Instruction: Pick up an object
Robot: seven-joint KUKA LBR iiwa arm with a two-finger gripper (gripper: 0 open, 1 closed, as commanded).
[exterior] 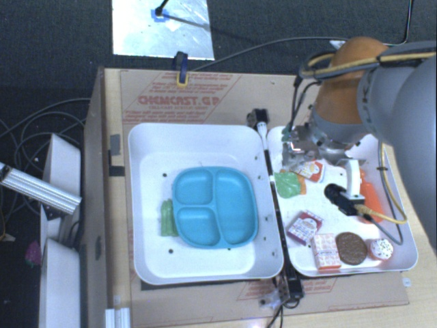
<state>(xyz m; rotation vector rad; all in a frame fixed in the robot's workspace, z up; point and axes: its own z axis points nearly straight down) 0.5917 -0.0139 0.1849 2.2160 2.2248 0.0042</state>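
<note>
red "CHEMCAST GP" print on protective sheet (pixel 179 101)

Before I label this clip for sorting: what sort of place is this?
Probably a robot test bench: two white bins on a board, toy food such as a cookie, and loose cables over dark carpet.

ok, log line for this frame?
arm: over right bin far end | gripper: low beside green item, grasp unconfirmed | left bin: blue divided plate | status: pick in progress
</note>
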